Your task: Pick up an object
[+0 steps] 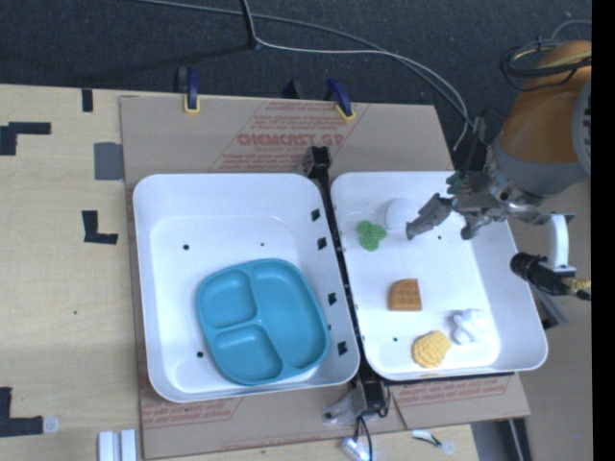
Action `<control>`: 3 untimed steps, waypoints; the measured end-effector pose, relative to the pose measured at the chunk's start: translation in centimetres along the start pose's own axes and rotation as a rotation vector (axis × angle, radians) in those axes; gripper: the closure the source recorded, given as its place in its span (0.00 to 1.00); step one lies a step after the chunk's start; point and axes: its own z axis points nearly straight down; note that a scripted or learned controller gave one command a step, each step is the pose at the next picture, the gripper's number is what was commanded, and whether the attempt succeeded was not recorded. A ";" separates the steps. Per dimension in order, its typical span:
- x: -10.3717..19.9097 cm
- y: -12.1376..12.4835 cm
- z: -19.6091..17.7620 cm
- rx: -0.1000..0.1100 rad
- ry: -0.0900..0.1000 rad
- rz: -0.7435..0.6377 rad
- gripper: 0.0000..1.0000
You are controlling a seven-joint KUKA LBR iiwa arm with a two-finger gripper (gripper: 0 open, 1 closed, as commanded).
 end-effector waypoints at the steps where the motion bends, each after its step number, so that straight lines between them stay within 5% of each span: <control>1: -0.6 4.3 15.4 0.008 0.001 0.000 0.00; 2: -1.9 2.0 14.8 -0.003 0.000 0.026 0.00; 3: -0.3 -6.3 14.8 -0.002 -0.001 0.001 0.00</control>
